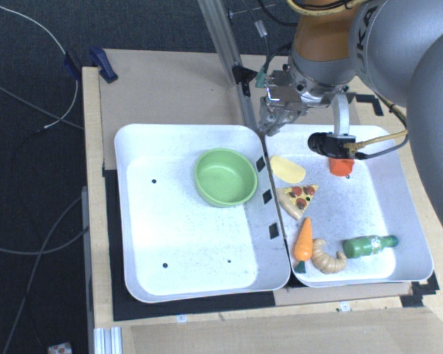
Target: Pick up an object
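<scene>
Sitting in left bin: green bowl.

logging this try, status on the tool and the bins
Tool above the bins' shared wall, far end, nothing seen held. Pizza slice, carrot, green bottle lie in right bin. Green bowl in left bin.

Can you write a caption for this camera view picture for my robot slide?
Robot gripper hovers over the right bin of toy food, a pizza slice and carrot, beside a green bowl in the left bin.

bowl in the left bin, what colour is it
Light green, inside and out. The bowl shows plainly in the camera view, sitting upright in the left bin.
</scene>
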You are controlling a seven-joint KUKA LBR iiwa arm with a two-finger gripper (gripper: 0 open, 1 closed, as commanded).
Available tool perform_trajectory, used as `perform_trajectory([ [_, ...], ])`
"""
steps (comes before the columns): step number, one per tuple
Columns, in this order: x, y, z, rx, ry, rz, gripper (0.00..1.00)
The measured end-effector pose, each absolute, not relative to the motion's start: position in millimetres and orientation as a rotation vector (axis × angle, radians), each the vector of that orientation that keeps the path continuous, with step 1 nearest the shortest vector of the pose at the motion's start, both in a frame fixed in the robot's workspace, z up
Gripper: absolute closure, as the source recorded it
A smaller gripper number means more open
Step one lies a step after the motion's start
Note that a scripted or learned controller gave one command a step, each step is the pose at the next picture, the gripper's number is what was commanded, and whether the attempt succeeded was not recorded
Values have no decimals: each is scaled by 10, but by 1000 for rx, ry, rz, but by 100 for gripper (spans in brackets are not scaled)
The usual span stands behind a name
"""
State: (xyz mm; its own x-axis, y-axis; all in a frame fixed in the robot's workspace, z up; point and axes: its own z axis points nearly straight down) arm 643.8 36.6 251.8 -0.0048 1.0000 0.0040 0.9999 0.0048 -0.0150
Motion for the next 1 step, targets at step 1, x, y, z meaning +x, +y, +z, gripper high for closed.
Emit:
perform_trajectory([
  [1, 6439, 922, 2565, -2212, -2225, -1, 100],
])
